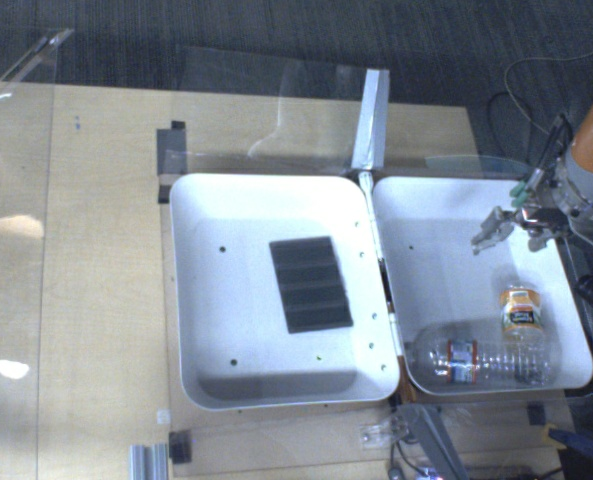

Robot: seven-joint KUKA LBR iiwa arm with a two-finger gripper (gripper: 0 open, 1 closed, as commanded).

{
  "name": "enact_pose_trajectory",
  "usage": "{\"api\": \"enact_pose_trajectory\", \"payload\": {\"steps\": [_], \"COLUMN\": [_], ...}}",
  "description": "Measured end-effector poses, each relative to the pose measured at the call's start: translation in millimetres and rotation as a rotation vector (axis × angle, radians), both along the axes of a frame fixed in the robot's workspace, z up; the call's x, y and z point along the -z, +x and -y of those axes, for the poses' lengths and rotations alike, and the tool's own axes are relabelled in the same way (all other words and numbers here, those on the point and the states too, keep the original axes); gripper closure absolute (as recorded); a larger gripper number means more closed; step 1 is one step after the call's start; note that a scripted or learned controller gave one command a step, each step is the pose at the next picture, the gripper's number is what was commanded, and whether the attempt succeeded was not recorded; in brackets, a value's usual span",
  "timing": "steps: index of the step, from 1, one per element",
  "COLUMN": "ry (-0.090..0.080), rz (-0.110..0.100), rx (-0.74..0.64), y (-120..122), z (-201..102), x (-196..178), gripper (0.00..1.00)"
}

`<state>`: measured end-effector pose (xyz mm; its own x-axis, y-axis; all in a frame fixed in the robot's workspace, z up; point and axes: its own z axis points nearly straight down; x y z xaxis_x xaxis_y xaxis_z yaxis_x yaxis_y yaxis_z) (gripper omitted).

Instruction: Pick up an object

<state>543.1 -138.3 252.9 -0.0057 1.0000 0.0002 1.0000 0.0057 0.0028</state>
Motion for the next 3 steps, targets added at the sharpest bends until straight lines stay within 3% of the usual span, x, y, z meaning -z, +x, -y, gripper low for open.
{"api": "enact_pose_trajectory", "payload": {"steps": [1, 2, 3], "ry": [-0.001, 0.001, 0.002], "rz": [0.0, 0.0, 0.006], "rx": [0.076, 0.169, 0.169], "y": [-17.9, -55.2, -52.9], "z": [57.3, -25.5, -26.2], "x": [53.2, 63.9, 52.9], "gripper": [0.0, 0.0, 1.0]}}
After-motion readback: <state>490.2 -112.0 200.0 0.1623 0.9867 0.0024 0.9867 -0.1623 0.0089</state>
